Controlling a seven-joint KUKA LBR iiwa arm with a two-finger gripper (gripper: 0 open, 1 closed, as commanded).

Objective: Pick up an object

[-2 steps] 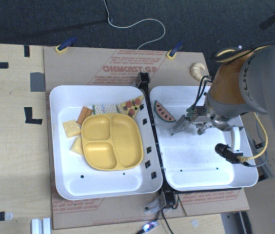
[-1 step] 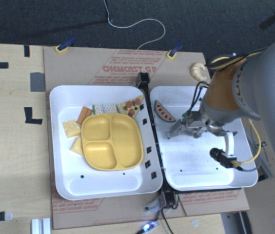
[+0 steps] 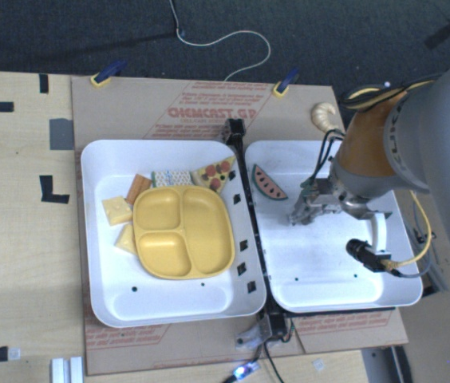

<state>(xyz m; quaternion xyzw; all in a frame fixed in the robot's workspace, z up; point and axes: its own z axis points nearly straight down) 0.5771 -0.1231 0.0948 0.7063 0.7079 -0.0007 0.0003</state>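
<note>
Currently gripper [image 3: 305,214] low over right bin [image 3: 321,294] floor, fingers' state: cannot tell. Watermelon slice [image 3: 267,183] just left of it. Yellow divided plate [image 3: 183,231] in left bin [image 3: 105,286].

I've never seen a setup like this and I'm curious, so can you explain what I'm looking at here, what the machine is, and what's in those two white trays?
This is one camera fixed above a workbench, looking down at a slant. The grey and orange shape on the right is a robot arm, reaching in from that side. At its end is a small claw, hanging low over the right bin. I see nothing between its fingers. Its job is to pick up an object.

Near the claw lies a toy watermelon slice. The left bin holds a yellow divided plate with several small toy foods tucked around its upper and left sides, including a pizza slice. Both bins sit on a cardboard sheet.
</note>
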